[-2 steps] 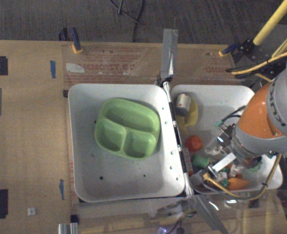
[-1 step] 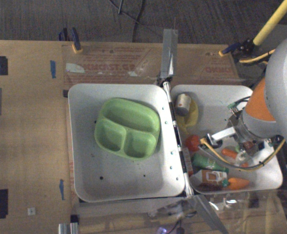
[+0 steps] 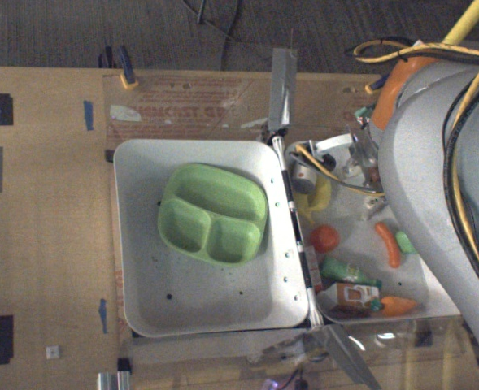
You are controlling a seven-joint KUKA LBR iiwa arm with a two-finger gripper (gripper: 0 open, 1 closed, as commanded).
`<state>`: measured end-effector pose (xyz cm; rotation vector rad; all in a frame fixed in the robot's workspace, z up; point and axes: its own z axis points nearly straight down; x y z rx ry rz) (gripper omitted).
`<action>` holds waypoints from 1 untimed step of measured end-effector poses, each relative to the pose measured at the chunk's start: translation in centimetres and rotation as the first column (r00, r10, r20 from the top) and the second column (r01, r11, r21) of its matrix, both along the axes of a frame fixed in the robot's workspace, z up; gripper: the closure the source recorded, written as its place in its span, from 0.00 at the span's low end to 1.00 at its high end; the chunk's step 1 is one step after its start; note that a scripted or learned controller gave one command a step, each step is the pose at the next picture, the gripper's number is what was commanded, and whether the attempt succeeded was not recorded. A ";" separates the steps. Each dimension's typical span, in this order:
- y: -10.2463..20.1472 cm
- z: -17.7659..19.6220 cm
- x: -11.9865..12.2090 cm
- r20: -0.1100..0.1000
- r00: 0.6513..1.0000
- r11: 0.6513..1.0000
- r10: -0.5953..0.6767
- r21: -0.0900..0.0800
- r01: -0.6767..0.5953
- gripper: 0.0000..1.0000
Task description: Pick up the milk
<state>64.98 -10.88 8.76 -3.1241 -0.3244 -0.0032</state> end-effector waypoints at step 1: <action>-5.1 -0.1 1.0 -0.009 1.000 1.000 0.025 -0.001 -0.025 0.00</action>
